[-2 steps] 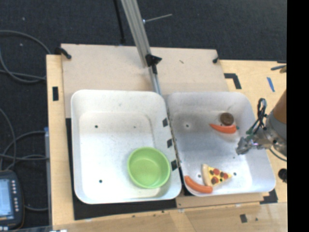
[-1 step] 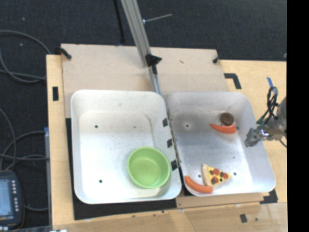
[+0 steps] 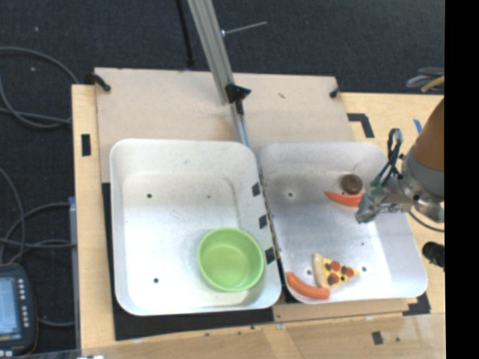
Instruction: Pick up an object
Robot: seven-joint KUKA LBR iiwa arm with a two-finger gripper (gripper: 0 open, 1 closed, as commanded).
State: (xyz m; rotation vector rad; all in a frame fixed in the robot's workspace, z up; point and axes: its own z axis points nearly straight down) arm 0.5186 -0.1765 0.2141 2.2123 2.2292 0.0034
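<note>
The right bin [image 3: 389,260] holds a small brown round piece [image 3: 349,182] and, just below it, an orange carrot-like piece [image 3: 341,197]. Near the front lie a pizza slice toy [image 3: 333,271] and an orange-red sausage [image 3: 307,286]. My gripper [image 3: 366,209] reaches in from the right and hangs low over the bin floor, right beside the carrot-like piece's right end and just below-right of the brown piece. Nothing can be seen held in it.
A green bowl [image 3: 230,258] sits at the front right of the left bin [image 3: 150,200]. A slanted metal pole [image 3: 217,51] rises from the back between the bins. The ridge [image 3: 263,208] where the bins meet runs down the middle.
</note>
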